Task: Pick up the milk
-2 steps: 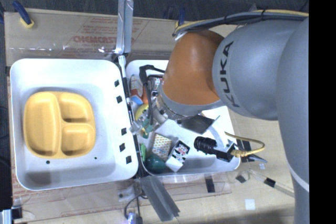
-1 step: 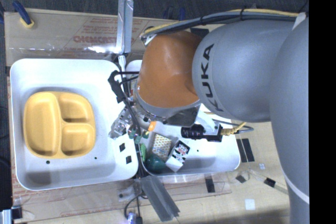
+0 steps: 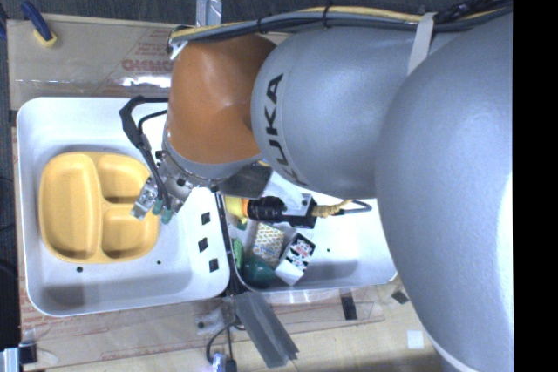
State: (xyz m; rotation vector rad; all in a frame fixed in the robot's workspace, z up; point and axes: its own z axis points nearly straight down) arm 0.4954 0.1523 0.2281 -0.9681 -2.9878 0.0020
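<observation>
**Arm over the bin divide; jaw state cannot be told**

Two shallow white bins are seen side by side on a bench, the left bin (image 3: 52,113) and the right bin (image 3: 370,267), with brown cardboard (image 3: 96,57) bearing reversed red print, not legible, along the far edge. Dark ribbed flooring is seen beyond. A blue clamp (image 3: 37,20) is noted at the cardboard's far left corner.

A yellow divided tray (image 3: 83,205) lies in the left bin. The gripper (image 3: 153,203) is seen at the tray's right rim; open or closed cannot be told. The letters "UKA" are read on the grey arm (image 3: 349,100).

A small white carton (image 3: 296,259) with dark printing, probably the milk, lies in the right bin beside a green object (image 3: 255,273), well apart from the gripper.
</observation>
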